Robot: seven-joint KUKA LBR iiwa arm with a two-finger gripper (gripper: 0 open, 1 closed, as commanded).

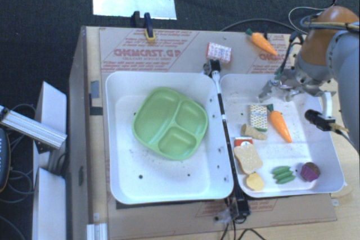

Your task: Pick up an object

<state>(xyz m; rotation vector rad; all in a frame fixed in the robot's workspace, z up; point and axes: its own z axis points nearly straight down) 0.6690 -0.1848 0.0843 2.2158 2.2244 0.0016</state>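
1. Overhead, in the camera view, the grey arm with its orange band (332,22) is reaching in from the right and hanging over the far edge of the right-hand shallow white bin (326,143).
2. Its two-finger gripper (279,89) is hovering above the bin's upper left part; whether it is open or closed I cannot tell, and nothing is showing in its hold.
3. Nearest to it is lying the orange plastic carrot with a green top (279,124), just below the gripper toward the near side of the bench.
4. That carrot's long axis is running from its green end, nearest the tool, down and slightly right to its pointed tip.
5. Just left of the carrot, a small patterned rectangular packet (258,117) is resting, close enough to crowd a descent.
6. Across the divider, a light green compartment plate (170,122) is sitting in the left-hand white bin (129,177), well apart from the tool.
7. Judging by this, a short drop toward the near side is looking like the shortest route to a pick.
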